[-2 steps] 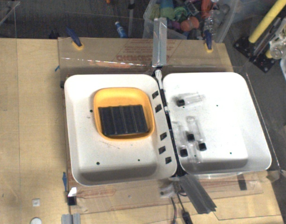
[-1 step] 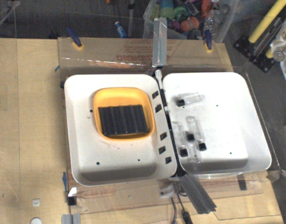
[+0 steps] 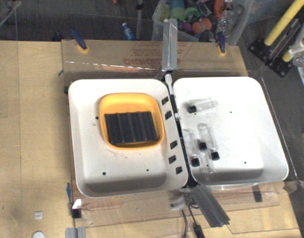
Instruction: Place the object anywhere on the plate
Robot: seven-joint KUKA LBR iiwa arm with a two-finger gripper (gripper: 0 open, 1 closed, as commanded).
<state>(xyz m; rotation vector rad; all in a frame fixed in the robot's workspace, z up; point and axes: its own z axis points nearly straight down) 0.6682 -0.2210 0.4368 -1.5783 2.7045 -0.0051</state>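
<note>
One plate (image 3: pixel 129 102), four clear bottles (image 3: pixel 201 105) apart.

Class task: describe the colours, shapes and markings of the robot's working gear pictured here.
The left bin and right bin are shallow, white and round-cornered, with black tabs along their shared divider. The yellow-orange plate has a dark ridged centre. The clear pieces carry black caps.

Faint reddish printing ran across the clear sheet (image 3: pixel 152 53) along the bench's (image 3: pixel 28 133) far edge, behind the two bins, but it was too blurred to read.
</note>
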